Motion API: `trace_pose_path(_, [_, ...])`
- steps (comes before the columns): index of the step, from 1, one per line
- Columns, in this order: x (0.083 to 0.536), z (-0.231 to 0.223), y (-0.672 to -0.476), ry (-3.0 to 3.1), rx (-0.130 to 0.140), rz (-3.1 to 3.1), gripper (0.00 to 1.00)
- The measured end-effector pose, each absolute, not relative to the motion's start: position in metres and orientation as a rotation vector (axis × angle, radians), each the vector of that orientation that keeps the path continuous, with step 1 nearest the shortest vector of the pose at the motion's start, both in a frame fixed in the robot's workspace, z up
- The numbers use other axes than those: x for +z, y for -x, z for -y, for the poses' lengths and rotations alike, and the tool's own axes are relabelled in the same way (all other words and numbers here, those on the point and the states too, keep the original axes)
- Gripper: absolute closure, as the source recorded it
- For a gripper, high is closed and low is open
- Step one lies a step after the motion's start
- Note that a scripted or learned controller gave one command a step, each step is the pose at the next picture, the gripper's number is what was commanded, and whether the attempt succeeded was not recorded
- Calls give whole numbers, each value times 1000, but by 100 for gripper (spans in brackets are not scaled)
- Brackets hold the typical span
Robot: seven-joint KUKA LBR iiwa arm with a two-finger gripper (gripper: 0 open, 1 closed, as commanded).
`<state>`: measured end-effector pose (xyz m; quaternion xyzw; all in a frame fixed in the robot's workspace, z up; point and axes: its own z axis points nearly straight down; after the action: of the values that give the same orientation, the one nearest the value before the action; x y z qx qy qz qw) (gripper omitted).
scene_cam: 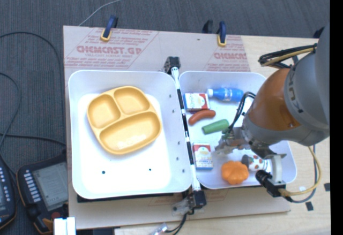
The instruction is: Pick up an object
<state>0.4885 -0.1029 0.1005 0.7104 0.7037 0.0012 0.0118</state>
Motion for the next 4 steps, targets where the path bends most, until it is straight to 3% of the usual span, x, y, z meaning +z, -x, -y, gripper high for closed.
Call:
trace_pose_path(1, [101, 108, -488, -2218, -4, -2183, 0])
trace_pose_path(2, [91, 107, -487, -2214, -1, -2186, 0])
trace_pose_path(3, [100, 102, -489, -2214, 6, -2199, 100])
trace_pose_path(4, [101, 108, -488, -2213, -1, -2183, 0])
